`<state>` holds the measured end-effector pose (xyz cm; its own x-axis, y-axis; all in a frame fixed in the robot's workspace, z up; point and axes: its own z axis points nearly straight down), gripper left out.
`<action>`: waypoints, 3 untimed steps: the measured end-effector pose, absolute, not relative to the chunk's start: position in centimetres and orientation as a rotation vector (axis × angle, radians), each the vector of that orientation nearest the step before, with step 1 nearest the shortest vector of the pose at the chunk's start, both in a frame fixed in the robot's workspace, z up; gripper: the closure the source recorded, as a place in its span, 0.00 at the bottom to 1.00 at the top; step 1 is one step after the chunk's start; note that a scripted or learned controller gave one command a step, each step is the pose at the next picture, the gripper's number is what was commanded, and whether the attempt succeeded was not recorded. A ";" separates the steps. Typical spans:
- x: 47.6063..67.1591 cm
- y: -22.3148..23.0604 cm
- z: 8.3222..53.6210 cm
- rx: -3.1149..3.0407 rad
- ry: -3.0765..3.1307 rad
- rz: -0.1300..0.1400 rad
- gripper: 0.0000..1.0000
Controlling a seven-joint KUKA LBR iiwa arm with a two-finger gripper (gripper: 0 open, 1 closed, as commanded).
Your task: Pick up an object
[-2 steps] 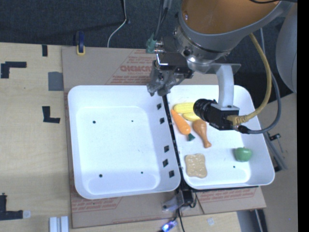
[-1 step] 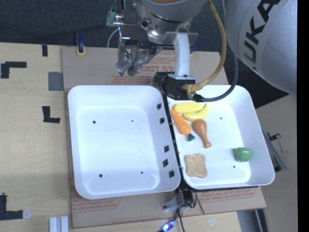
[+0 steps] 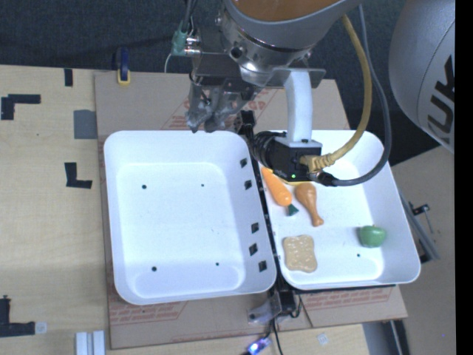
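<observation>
Four objects sit in your right bin [image 3: 384,154]: carrot [image 3: 277,188], drumstick [image 3: 310,201], cracker [image 3: 300,254], green lump [image 3: 372,236]. Carrot lies just beside drumstick. Gripper [image 3: 211,117] hangs over the left bin's [image 3: 118,154] far rim; you can't tell from this angle how the claw stands.

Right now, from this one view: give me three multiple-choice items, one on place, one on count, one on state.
1. Which bin holds the carrot?
A. left bin
B. right bin
C. neither

2. How many loose objects lie in the right bin?
A. two
B. four
C. six

3. How does the green object sit?
A. apart from the others
B. stacked on the cracker
C. touching the carrot

Key: 1 B, the carrot lies by that bin's left wall. 2 B, carrot, drumstick, cracker, green object. 3 A, bare white floor surrounds it.
</observation>
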<state>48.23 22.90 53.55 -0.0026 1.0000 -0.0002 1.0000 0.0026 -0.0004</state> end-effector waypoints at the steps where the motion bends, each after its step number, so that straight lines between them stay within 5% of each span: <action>1: 48.4 23.0 54.4 -2.217 -2.225 0.003 1.00; 2: 48.3 15.6 41.5 -2.224 -2.211 0.024 1.00; 3: 48.9 23.5 49.5 -2.214 -2.231 -0.011 1.00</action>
<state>48.90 23.52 49.47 -0.0080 1.0000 0.0036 1.0000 0.0080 0.0059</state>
